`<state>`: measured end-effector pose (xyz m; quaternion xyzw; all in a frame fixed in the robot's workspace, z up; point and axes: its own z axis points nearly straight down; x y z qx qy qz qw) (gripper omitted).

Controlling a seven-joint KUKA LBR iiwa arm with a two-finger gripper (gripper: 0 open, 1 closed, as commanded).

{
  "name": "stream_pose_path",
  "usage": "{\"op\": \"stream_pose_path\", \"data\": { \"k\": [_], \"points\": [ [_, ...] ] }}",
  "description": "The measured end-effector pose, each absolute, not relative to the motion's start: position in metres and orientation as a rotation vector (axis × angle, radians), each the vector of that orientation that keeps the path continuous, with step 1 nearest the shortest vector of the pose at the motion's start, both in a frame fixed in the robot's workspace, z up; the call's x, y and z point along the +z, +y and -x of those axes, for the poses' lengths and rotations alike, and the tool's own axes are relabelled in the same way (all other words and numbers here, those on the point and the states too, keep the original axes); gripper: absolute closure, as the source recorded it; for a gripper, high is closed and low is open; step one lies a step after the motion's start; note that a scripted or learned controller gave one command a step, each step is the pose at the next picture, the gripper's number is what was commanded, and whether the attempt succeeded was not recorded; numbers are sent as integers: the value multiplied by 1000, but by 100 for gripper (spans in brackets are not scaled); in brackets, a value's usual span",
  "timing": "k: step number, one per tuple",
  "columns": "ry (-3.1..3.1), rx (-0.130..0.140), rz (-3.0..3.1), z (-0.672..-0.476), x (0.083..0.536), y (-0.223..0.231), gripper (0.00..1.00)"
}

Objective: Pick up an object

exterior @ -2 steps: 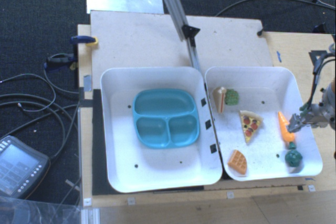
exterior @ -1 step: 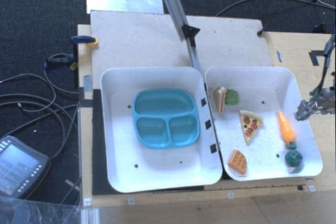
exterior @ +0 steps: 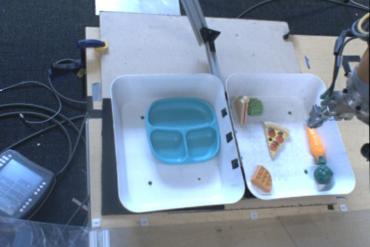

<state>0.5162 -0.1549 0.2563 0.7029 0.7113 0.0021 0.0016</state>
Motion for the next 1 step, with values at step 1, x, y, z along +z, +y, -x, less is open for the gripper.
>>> {"op": "stream_pose_path", "data": {
  "k": [1],
  "points": [
    [2235,6,-2206,-530,262,-97,100]
  ]
}}
